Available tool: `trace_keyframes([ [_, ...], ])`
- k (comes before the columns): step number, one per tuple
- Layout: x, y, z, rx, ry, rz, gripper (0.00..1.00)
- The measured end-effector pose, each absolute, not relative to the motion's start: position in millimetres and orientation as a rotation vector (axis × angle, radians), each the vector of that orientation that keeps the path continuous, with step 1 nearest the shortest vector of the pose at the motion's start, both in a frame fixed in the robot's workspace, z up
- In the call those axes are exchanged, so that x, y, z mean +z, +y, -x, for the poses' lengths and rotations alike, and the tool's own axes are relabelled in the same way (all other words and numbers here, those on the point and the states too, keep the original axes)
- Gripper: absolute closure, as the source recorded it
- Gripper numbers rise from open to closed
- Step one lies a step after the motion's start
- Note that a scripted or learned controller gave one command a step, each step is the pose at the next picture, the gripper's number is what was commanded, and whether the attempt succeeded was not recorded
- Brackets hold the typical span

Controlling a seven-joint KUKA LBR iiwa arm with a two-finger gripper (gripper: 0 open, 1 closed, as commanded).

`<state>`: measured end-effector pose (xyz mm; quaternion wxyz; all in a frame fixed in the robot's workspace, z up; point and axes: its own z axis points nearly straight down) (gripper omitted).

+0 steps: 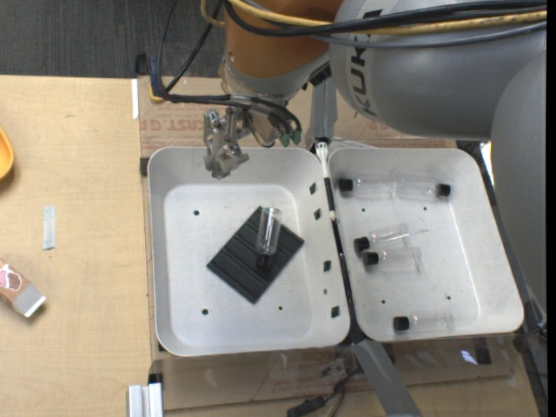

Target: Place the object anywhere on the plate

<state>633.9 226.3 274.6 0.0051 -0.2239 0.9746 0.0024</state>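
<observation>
Camera view: clear vial [268, 230] lies on the black plate [248, 263], left bin [165, 233].
Gripper [222, 162] hangs above the far-left rim, holding nothing, opening indiscernible; retreating straight up should avoid nudging the vial.

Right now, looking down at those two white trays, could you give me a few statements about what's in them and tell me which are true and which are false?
1. A clear tube lies on the black plate. True.
2. The black plate sits in the right bin. False: it is in the left bin.
3. The right bin holds several clear tubes with black caps. True.
4. The gripper is down over the right bin. False: it hangs above the left bin's far edge.
5. The tube on the plate is between the gripper's fingers. False: it lies apart from the gripper.
</observation>
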Motion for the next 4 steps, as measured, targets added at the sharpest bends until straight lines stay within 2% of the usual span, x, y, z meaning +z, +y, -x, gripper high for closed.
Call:
trace_keyframes([
  [1,282.8,228.1,-658.1,0.003,2.891,1.213,1.00],
  [2,367.0,218.3,-645.9,0.003,2.581,1.781,1.00],
  [3,408.8,210.9,-660.3,0.004,1.868,2.520,1.00],
  [4,441.4,227.7,-660.4,0.003,1.517,2.745,1.00],
])
